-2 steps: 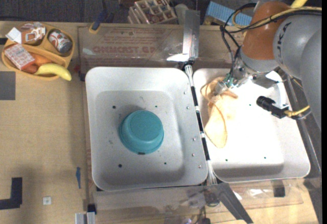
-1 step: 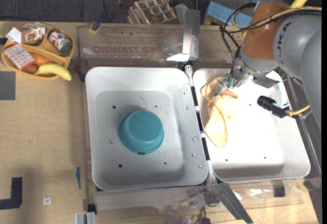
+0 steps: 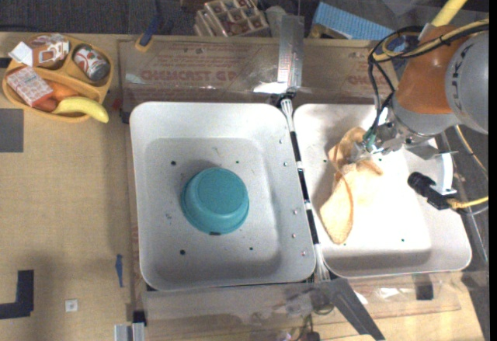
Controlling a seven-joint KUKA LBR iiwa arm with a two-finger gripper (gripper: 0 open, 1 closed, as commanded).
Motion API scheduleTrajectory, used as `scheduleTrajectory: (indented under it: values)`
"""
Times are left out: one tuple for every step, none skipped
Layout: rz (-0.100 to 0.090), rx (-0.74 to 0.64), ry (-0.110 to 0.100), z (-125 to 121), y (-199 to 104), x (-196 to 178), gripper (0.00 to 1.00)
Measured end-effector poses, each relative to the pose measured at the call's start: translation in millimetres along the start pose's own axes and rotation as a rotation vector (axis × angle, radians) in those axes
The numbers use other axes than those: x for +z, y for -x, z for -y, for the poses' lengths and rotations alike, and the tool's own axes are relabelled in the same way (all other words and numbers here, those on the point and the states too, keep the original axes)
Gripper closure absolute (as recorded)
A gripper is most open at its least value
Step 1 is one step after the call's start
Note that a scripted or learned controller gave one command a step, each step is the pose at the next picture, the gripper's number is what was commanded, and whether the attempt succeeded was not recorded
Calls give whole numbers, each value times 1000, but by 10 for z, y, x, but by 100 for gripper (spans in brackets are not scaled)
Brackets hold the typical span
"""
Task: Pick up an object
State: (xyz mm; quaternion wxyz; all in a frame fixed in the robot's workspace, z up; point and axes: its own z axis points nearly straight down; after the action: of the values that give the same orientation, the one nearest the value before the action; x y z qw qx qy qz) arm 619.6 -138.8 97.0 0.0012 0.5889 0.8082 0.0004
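Observation:
A tan, floppy cloth-like object (image 3: 338, 203) lies in the right bin (image 3: 404, 246), stretched from the bin's middle up toward its far side. My gripper (image 3: 365, 148) reaches in from the right, with its tip at the cloth's bunched upper end. It is shut on that end, which looks drawn up off the bin floor, while the lower part still rests on the floor. A teal bowl (image 3: 216, 200) sits upside down in the middle of the left bin (image 3: 155, 137), well away from the gripper.
A yellow tray (image 3: 23, 95) with a banana and small packages sits on the bench at the far left. A cardboard sheet (image 3: 202, 71) lies behind the bins. Cables and a black fitting (image 3: 425, 186) hang by the arm over the right bin's right side.

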Motion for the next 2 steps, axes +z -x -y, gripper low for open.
scheduleTrajectory:
  values:
    - [6, -66, 11, -89, -349, 42, 0]
    - [1, 124, 0, -122, -638, -882, 0]
